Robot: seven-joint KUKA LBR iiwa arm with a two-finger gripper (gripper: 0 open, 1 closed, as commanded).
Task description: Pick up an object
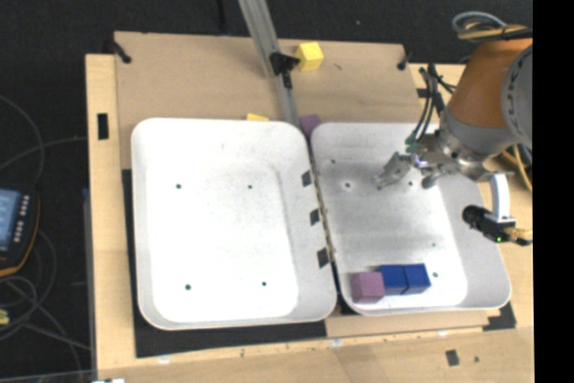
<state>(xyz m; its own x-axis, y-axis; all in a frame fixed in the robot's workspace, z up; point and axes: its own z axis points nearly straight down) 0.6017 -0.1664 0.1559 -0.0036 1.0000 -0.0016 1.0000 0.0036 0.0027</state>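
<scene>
Right bin (466, 282) — purple block (367, 285), blue block (403, 277)

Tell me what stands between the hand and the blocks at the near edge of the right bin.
Nothing visible does. The hand is over the right bin's far half; bare bin floor separates it from the purple block and blue block.

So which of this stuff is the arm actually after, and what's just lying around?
For the job:
gripper
purple block
blue block
right bin

Lying about:
left bin
yellow block
metal pole
handheld screen
</scene>
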